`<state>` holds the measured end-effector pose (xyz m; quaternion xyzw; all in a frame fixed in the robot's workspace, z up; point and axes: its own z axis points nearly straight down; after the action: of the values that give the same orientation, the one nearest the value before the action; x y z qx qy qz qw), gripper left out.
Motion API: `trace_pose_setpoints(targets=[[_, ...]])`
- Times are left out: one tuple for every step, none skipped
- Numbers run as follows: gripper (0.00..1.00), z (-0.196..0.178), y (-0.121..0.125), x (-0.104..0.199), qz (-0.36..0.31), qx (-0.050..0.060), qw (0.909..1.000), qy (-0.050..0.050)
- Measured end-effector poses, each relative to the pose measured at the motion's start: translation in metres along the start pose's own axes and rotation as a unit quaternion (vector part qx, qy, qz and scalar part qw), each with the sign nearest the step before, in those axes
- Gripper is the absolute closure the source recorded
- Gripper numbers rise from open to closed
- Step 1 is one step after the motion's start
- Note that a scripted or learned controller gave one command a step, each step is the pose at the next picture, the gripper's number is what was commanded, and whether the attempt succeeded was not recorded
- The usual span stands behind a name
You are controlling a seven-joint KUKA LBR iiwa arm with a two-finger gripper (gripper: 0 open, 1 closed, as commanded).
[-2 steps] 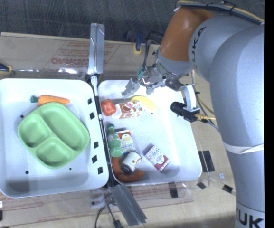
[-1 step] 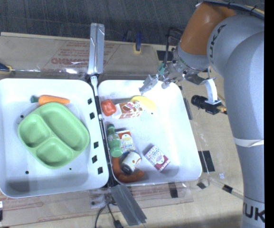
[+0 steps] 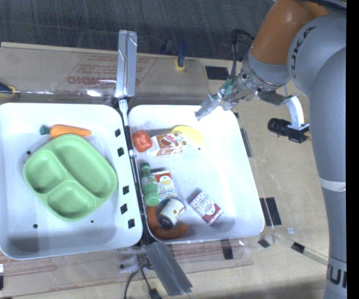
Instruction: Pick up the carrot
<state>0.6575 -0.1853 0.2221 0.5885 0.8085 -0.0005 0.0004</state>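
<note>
The carrot (image 3: pixel 71 130) lies in the left bin (image 3: pixel 11 185), touching the green plate's (image 3: pixel 70 176) far edge. My gripper (image 3: pixel 205 112) hovers over the right bin's (image 3: pixel 244 185) far rim; I cannot tell its opening.

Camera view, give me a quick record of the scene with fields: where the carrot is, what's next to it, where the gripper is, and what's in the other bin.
carrot: lies in the left bin near its far edge
beside carrot: green divided plate, just in front of it
gripper: over the right bin, above its far right corner, away from the carrot
right bin contents: yellow item, red item, small cartons, a green bottle, a can
task status: carrot not yet picked up
</note>
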Motion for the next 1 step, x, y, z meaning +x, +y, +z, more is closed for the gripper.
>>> trace_pose_setpoints(targets=[[0.0,-0.0636,-0.007,-0.0224,0.018,0.0,0.9998,0.0]])
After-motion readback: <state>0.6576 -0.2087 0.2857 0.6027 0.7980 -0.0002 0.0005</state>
